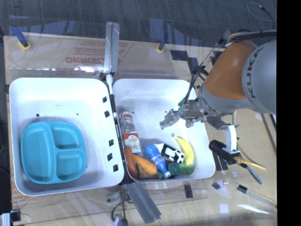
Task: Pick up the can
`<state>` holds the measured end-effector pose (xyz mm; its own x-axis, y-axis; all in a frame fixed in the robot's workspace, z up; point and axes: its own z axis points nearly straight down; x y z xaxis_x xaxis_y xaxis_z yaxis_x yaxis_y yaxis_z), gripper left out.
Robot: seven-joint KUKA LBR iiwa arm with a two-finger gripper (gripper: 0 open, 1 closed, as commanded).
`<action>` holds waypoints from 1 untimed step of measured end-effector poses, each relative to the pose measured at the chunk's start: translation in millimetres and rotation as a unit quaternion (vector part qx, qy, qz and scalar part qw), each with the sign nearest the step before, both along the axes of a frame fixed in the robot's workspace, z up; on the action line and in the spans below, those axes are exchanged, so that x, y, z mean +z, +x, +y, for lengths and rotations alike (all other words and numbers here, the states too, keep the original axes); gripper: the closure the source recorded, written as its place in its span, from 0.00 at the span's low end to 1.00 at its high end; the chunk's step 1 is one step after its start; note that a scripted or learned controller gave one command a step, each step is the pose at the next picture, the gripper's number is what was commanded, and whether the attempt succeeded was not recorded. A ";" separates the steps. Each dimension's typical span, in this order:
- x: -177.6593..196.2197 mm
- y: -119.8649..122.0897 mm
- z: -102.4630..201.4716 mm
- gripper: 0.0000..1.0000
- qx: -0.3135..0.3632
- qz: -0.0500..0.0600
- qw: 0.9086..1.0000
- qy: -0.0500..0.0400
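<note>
The can [126, 122], small and silvery with a dark red end, lies against the left wall of the right bin [155, 91]. Just below it sits a white and orange carton [133, 142]. My gripper [167, 118] hangs over the middle of the right bin, to the right of the can and well apart from it. Its grey fingers [164, 124] point left and stand open with nothing between them.
Along the right bin's front lie a carrot [141, 163], a blue bottle [155, 158], a black and white toy [172, 154], a banana [186, 149] and a green item [181, 169]. The left bin [56, 91] holds a teal divided plate [53, 151].
</note>
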<state>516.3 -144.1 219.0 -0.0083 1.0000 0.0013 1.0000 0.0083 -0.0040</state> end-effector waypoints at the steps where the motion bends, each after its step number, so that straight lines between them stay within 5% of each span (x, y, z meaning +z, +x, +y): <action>1: -59.4 63.3 -17.3 0.00 -0.043 0.000 0.999 -0.001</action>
